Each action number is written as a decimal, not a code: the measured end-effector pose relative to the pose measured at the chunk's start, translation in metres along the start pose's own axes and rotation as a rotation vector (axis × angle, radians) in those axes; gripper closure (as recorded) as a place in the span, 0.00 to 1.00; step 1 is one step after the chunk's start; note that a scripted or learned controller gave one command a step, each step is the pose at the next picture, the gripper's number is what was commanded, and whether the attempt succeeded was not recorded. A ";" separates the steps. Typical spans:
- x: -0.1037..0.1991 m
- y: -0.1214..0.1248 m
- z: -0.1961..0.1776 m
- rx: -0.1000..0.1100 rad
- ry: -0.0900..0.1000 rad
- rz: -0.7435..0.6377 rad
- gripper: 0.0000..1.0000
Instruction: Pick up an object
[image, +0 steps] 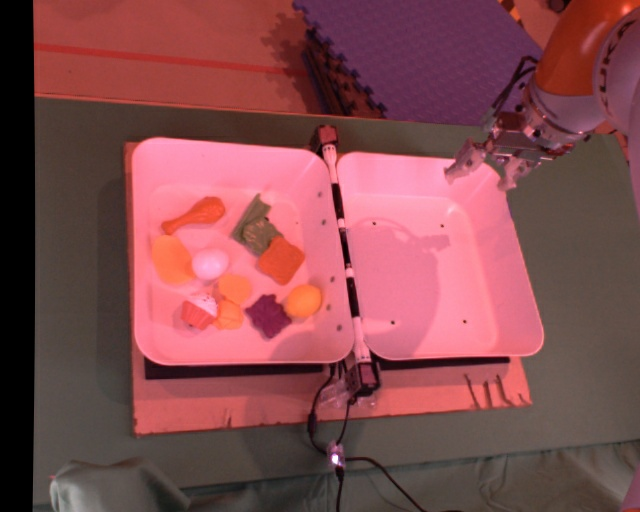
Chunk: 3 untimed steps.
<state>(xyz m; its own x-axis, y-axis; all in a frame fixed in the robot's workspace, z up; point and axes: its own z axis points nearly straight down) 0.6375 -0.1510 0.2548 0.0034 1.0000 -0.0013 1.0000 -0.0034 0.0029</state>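
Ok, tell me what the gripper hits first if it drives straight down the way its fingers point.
Most likely the right bin near its upper right corner. The gripper hangs over that corner with open fingers pointing down, nothing between them. Height above the bin is hard to judge from this slanted view.

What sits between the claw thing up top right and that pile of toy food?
In the camera view, the end effector and the toy food are separated by the bare floor of the right bin and the black-and-white divider.

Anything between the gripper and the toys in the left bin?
Nothing visible blocks it. The gripper hangs over the right bin's upper right corner; the toys, such as the drumstick, lie in the left bin, past the low divider.
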 end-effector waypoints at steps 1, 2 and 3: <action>0.000 0.000 0.000 0.000 0.000 0.000 0.00; -0.002 0.005 0.041 0.005 -0.001 0.001 0.00; -0.002 -0.002 0.100 0.008 0.000 0.001 0.00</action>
<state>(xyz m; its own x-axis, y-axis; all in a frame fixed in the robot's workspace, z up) 0.6355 -0.1531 0.1546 0.0044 1.0000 -0.0014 1.0000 -0.0045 -0.0048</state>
